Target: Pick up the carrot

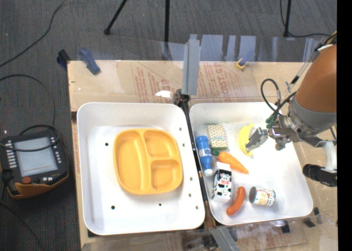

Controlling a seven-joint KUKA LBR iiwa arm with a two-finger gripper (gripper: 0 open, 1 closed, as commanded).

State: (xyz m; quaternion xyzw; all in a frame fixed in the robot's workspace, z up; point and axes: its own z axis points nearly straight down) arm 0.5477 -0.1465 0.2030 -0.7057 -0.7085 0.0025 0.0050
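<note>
Two white bins sit on the worktop; the carrot [233, 162] lies in the right bin [286, 189], between a blue bottle [204, 152] and a can [262, 196]. The jaws [256, 140] hang just above it, apart, holding nothing.

The divided plate [148, 161] is lying in the left bin [88, 134]. In the right bin [297, 189], the carrot [233, 162] is lying centrally, the sausage [236, 201] and the can [262, 196] below it, the gripper [256, 140] hovering upper right of it.

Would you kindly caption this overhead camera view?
Two-finger gripper hovering over the right white bin, beside the orange toy carrot.
</note>
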